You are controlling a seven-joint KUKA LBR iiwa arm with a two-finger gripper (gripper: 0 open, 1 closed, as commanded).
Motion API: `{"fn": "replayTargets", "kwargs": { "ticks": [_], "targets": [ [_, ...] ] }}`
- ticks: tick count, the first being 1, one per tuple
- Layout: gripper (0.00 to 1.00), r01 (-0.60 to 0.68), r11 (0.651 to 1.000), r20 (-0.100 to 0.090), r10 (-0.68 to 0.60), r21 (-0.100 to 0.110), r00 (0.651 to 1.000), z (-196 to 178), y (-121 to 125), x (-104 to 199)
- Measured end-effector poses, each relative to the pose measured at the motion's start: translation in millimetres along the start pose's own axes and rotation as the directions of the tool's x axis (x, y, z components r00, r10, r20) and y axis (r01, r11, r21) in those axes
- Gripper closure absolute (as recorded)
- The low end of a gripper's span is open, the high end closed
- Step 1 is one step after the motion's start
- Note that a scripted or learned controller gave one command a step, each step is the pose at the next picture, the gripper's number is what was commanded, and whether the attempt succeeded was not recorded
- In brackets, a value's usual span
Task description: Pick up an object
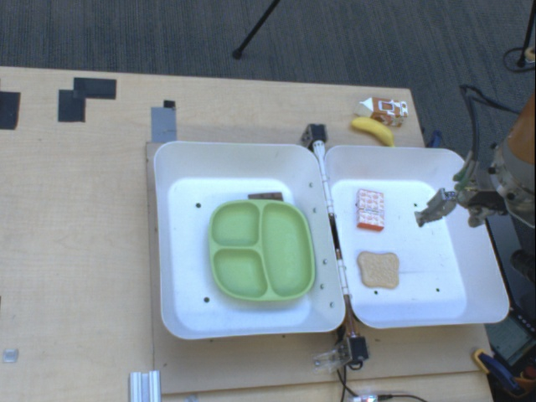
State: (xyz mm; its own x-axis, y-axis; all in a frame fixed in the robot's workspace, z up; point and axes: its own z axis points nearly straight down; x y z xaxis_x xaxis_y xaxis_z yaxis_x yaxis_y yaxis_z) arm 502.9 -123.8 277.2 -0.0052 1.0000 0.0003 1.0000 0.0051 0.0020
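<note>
Fingers (435, 208) of the gripper (456, 208) stand apart, clamping nothing, over the right bin (477, 291), with the red-and-white packet (370, 208) and bread slice (378, 269) to its left.

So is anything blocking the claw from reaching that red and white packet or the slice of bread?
Nothing visible does. The gripper sits over the right bin, and bare white floor separates it from the packet and bread slice.

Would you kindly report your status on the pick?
Gripper above right bin, holding nothing. Red packet, toast slice untouched. Nothing in the way.
</note>
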Motion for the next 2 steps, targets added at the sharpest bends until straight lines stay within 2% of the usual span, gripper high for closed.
{"fn": "replayTargets", "kwargs": {
  "ticks": [1, 2],
  "targets": [
    [0.00, -0.003, 1.000, 0.002, 0.003, -0.009, 1.000, 189, -13, -14],
    [1.00, -0.002, 1.000, 0.002, 0.002, -0.016, 1.000, 177, -10, -14]
  ]
}}
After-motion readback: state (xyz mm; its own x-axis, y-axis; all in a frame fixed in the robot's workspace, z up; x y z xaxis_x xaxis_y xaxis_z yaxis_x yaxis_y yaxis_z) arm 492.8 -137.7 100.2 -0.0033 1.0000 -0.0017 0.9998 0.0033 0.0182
